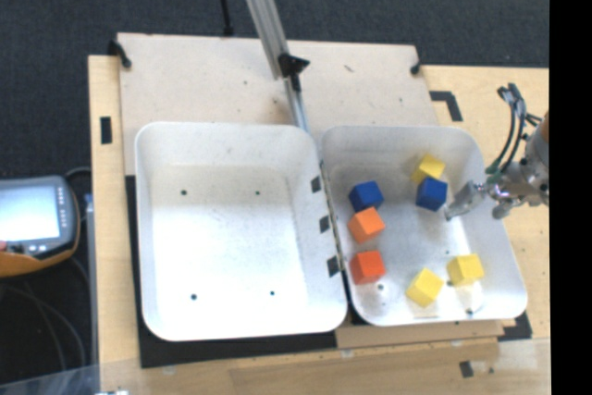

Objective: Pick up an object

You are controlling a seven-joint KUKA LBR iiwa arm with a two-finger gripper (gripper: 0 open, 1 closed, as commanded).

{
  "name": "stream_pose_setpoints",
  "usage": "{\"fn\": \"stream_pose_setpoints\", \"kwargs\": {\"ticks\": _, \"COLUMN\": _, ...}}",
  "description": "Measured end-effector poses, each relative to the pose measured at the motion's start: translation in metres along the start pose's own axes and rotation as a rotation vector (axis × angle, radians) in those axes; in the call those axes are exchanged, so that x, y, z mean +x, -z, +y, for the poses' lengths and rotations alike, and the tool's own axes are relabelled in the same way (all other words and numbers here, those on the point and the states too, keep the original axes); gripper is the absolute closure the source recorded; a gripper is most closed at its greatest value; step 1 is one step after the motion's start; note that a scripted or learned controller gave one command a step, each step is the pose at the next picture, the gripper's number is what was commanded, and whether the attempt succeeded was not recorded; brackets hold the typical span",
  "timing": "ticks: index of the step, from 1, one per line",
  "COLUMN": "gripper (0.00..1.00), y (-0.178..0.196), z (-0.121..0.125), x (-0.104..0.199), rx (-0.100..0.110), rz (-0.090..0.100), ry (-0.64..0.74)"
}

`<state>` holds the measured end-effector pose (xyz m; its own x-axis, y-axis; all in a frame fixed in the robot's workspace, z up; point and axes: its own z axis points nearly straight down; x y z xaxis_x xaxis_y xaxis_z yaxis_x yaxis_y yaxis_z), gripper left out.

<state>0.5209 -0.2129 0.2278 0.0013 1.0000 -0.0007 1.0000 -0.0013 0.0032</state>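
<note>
Nearest you in the right-hand shallow white plastic bin (499, 240) sit two yellow cubes (425, 286) and (465, 269) beside an orange cube (368, 265). Farther back lie another orange cube (367, 223), two blue cubes (366, 195) and (431, 193), and a third yellow cube (429, 167). Your metal tool (460, 203) hovers just right of the blue cube at the bin's right rim, its grip impossible to judge. The left white bin (148, 227) adjoins on the wooden table (104, 97).

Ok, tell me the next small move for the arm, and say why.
Probably a short shift left and down toward the blue cube near the right bin's right side. The gripper sits at that bin's right edge with nothing visibly held, and this cube lies closest to it, just beside a yellow cube, so a careful approach seems wise.
</note>
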Motion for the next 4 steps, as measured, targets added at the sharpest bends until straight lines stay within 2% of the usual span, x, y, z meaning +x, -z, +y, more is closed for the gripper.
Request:
{"fn": "stream_pose_setpoints", "kwargs": {"ticks": 1, "gripper": 0.0, "y": -0.104, "z": 0.059, "x": 0.068, "rx": 0.006, "rz": 0.002, "ry": 0.008}}
{"fn": "stream_pose_setpoints", "kwargs": {"ticks": 2, "gripper": 1.0, "y": -0.088, "z": 0.059, "x": 0.064, "rx": -0.001, "rz": 0.0, "ry": 0.005}}
{"fn": "stream_pose_setpoints", "kwargs": {"ticks": 3, "gripper": 0.0, "y": -0.089, "z": 0.059, "x": 0.064, "rx": 0.0, "rz": 0.0, "ry": 0.005}}
{"fn": "stream_pose_setpoints", "kwargs": {"ticks": 4, "gripper": 0.0, "y": -0.132, "z": 0.155, "x": 0.09, "rx": -0.002, "rz": -0.001, "ry": 0.007}}
